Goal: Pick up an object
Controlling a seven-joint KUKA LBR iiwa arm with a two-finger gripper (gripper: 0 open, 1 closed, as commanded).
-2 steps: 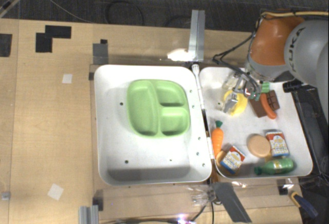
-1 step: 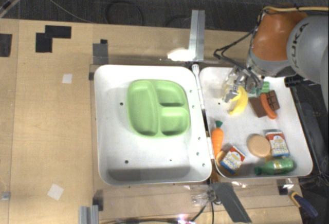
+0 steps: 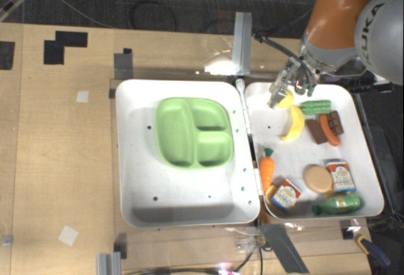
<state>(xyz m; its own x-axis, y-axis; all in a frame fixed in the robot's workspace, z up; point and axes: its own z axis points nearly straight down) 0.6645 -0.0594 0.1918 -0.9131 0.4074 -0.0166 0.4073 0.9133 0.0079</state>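
Gripper (image 3: 291,86) sits low over the top end of the banana (image 3: 291,119) in the right bin (image 3: 366,135), can't tell its state, no grasp visible; best to centre on the banana, straddle its width, clear of the green pod (image 3: 315,106).

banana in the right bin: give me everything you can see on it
The banana is yellow, smooth and glossy, apparently a plastic toy. It lies flat on the floor of the right bin, near the back, curving from its upper end down toward the bin's middle. The hand hangs right over its upper end and hides the tip; contact cannot be judged. A green item and a brown one lie close on its right, perhaps touching.
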